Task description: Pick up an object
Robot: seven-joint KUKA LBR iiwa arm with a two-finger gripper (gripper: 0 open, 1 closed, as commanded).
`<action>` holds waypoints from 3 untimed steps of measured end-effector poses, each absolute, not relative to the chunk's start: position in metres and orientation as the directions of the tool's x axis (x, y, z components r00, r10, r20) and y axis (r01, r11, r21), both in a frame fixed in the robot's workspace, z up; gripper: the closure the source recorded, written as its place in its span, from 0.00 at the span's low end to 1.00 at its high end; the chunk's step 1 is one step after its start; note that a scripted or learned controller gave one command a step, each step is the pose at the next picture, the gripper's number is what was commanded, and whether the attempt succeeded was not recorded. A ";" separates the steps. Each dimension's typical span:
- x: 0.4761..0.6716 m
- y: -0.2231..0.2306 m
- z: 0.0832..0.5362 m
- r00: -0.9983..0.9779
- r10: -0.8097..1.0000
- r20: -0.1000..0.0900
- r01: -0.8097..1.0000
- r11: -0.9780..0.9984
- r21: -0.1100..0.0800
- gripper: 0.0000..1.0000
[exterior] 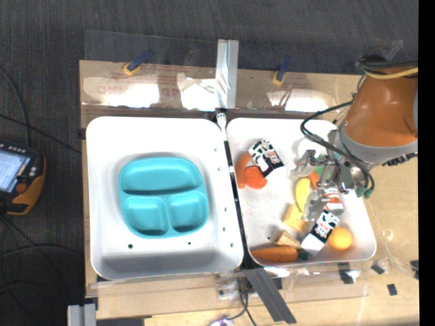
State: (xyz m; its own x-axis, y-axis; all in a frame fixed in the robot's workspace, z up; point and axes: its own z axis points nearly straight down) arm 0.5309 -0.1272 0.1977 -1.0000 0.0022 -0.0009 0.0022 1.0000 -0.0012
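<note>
While poised low over the right bin point(234, 202), gripper point(325, 194) hard to read among the clutter; cannot tell how wide, or whether anything caught. Likeliest target the yellow banana point(301, 194), just beside the gripper, mid-bin: probably light moulded plastic, stiff, smooth and curved, so best pinched across its narrow middle. Also in that bin: orange ball point(340, 239), carrot point(275, 254), cow-print carton point(266, 155), red-orange piece point(249, 173). Left bin point(102, 250) carrying a teal divided tray point(163, 195).
</note>
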 end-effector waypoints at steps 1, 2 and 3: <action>0.579 -0.162 0.094 -1.000 0.031 -0.003 0.031 1.000 -0.002 0.00; 0.555 -0.167 0.092 -0.997 0.073 -0.018 0.073 0.997 -0.003 0.00; 0.570 -0.137 0.091 -0.983 0.184 -0.015 0.184 0.983 -0.003 0.00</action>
State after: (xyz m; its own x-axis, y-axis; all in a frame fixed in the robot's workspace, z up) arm 0.5696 -0.1370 0.0908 -0.9829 0.1835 -0.0155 0.1836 0.9830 -0.0028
